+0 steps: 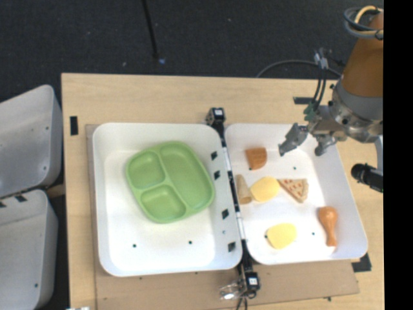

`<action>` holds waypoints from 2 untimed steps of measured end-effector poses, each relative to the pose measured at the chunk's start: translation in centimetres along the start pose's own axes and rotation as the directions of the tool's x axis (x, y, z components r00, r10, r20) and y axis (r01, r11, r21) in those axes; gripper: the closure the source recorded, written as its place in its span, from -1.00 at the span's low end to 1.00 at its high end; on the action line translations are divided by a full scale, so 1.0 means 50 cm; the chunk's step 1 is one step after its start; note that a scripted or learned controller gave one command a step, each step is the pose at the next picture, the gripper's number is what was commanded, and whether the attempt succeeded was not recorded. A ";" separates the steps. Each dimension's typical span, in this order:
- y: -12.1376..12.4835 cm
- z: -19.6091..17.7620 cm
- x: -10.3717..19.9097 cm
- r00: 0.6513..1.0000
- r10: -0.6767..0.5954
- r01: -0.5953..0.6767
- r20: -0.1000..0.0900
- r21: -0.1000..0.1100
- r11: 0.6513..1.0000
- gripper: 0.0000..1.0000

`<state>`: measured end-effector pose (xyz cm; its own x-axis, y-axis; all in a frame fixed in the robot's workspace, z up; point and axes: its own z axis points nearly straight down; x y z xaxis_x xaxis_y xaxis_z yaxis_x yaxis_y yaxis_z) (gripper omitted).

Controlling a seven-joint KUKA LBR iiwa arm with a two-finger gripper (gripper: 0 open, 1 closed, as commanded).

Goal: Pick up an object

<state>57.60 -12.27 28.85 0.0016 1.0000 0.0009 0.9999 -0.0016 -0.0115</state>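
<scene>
Green tray (170, 182) in left bin (103, 237), toy foods in right bin (342, 247), jaws apart above

A green divided tray (170, 182) in the left bin (103, 237).

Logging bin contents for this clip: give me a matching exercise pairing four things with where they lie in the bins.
Things:
1. green three-compartment plastic tray
2. orange-brown toy drumstick
3. triangular toy pizza slice
4. small brown toy bread chunk

Places:
A. right bin, upper left part, highest of the food items in the view
B. left bin, middle
C. right bin, near its right edge
D. right bin, centre, just right of a yellow lump

Pairs: 1-B, 2-C, 3-D, 4-A
</scene>
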 end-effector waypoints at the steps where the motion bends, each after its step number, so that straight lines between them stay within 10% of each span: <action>1: 0.003 -0.014 0.000 1.000 -0.003 0.003 0.002 -0.013 1.000 -1.00; 2: -0.003 0.101 0.016 1.000 -0.001 0.001 0.002 -0.007 1.000 -1.00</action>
<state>57.41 -11.48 23.79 0.0001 1.0000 -0.0007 1.0000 -0.0001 -0.0042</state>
